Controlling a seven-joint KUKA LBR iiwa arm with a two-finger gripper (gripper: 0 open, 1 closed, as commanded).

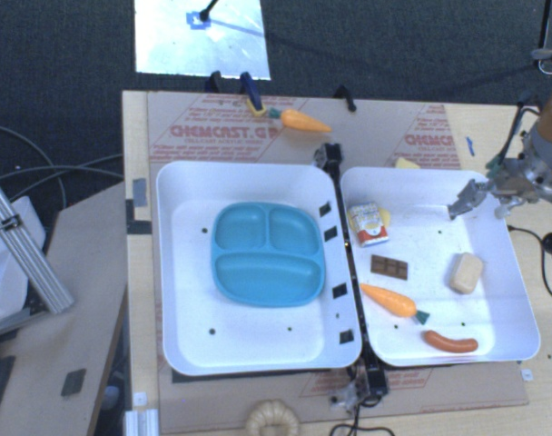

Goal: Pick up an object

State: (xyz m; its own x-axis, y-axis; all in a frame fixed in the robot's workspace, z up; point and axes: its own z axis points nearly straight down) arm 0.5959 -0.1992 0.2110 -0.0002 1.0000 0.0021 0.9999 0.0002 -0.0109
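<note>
The gripper (483, 198) sits at the right bin's (527, 284) upper right edge, fingers spread open with nothing between them; one finger (464, 200) reaches out over the bin floor. The task names no specific object, so any item in the right bin qualifies. The nearest candidate is the pale bread roll (467, 272), below the gripper and near the bin's right wall. It looks like a light toy, probably soft or foam-like and not fragile; the best hold is likely across its narrower width, mid-body, though it sits close enough to the wall that one finger may clip the rim. The snack box (368, 223) lies to the gripper's left, near the divider between the bins. It is probably light, stiff and flat-sided, so pinching its two long sides should work. The chocolate bar (389, 267) is thin and flat on the floor, likely hard to get fingers under. The carrot (390, 301) and the sausage (450, 341) lie lower in the bin, well apart from the gripper. Both are rounded, probably smooth plastic that could roll or slip, so a grip across the middle is safest. The left bin (180, 243) holds a blue divided plate (267, 253). A second carrot (300, 121) lies outside the bins on the board behind them.
</note>
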